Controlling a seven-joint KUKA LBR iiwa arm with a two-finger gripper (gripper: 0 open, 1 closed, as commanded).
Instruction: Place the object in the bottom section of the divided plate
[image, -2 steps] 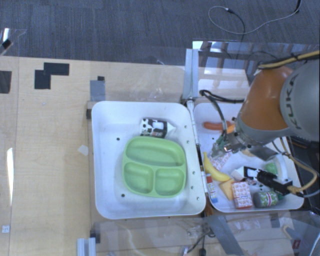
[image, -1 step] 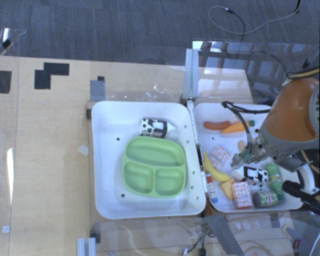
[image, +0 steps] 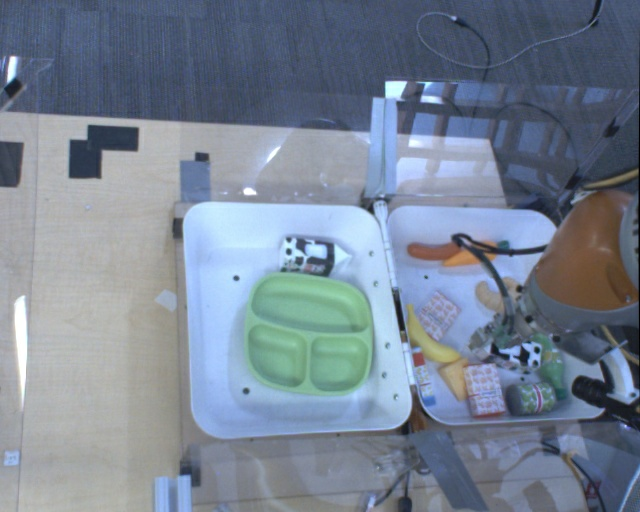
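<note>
The object is not picked yet, it seems; which toy in the right bin (image: 535, 222) the arm is after is hard to tell. The gripper (image: 503, 335) is low in the lower right of the frame, among the toys, near a small black-and-white cow (image: 524, 354). Whether it is spread apart or pressed together cannot be told.

The green divided plate (image: 310, 333) sits in the middle of the left bin (image: 205, 330), with all its parts bare. A little cow-print carton (image: 307, 256) touches its top edge.

The step in hand looks like the grab. Next, the arm would need to lift a toy high enough to clear the two bin walls in the middle, then move left.

The plate has open white floor on its left and below. The right bin is crowded, with a banana (image: 427, 338), carrot (image: 468, 258) and boxes (image: 484, 390) packed close, so a bump is likely.
</note>
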